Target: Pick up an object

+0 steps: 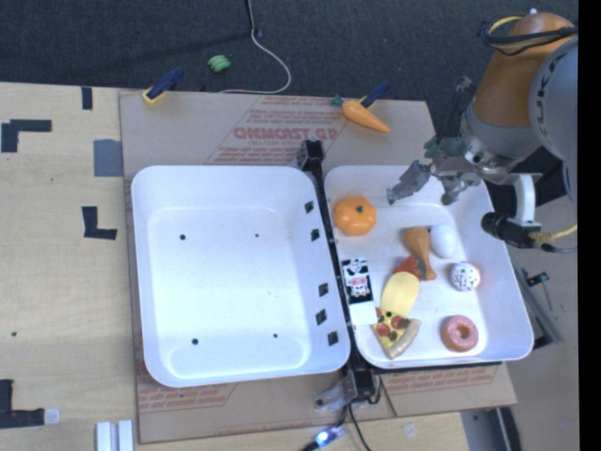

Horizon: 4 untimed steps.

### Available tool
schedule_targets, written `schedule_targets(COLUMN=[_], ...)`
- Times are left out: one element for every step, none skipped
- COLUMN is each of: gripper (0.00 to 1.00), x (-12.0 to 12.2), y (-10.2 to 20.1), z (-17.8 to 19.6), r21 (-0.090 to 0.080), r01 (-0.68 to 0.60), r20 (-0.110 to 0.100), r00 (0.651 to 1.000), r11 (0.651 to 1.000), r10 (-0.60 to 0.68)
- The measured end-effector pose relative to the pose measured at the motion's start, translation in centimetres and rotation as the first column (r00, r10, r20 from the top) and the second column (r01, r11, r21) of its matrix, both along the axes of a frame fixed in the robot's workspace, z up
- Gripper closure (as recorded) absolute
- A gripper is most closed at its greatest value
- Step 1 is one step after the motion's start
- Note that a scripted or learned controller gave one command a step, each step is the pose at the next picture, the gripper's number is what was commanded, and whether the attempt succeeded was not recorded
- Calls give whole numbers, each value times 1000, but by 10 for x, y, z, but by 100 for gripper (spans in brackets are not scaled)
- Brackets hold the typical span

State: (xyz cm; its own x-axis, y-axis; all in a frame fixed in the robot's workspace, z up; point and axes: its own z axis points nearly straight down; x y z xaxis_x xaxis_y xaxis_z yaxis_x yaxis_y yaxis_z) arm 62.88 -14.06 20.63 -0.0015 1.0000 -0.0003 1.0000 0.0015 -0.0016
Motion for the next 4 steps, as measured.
schedule_targets(gripper=[0, 100, 100, 100], x=[-72, -67, -99, -39], y=[-1, 0, 32, 87], z=[-121, -104, -69, -19], r21=[4, 1, 3, 1], r01=[3, 0, -1, -7], r20=[-15, -2, -1, 8], r00=[1000, 1000, 1000, 1000], r11=[1000, 1000, 1000, 1000], r10=[-3, 0, 1, 7])
